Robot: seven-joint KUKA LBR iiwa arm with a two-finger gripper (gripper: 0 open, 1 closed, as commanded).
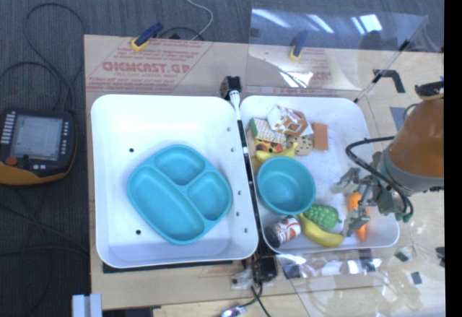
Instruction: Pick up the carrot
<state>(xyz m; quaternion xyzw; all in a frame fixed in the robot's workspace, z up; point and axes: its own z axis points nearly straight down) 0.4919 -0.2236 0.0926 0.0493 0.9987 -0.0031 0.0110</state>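
My gripper [359, 206] hung over the near right corner of the right bin [339, 107], reached in from the right with the orange band of my arm [426, 136] above it; its fingers [355, 225] stood a little apart, and the carrot [354, 201] lay between them, though through the clutter of metal I could not be sure they pressed on it; the carrot showed as a small orange piece at the fingers, with a second orange bit just below it near the bin's front wall.

The right bin held most of the things; a round blue bowl [286, 184] sat left of centre; behind it lay a heap of small toy foods [280, 129], a red and white one on top, a yellow banana [276, 154] just beside the bowl's far rim, and an orange block [320, 136] to the heap's right; in front of the bowl a green lumpy vegetable [321, 216] rested against a second banana [323, 236], and a small can [285, 229] lay tilted at the front left corner.

The left bin [115, 128] held one thing, a blue divided plate [179, 193] of three compartments, set slantwise in the middle; a teach pendant [34, 146] lay on the floor well apart to the left.
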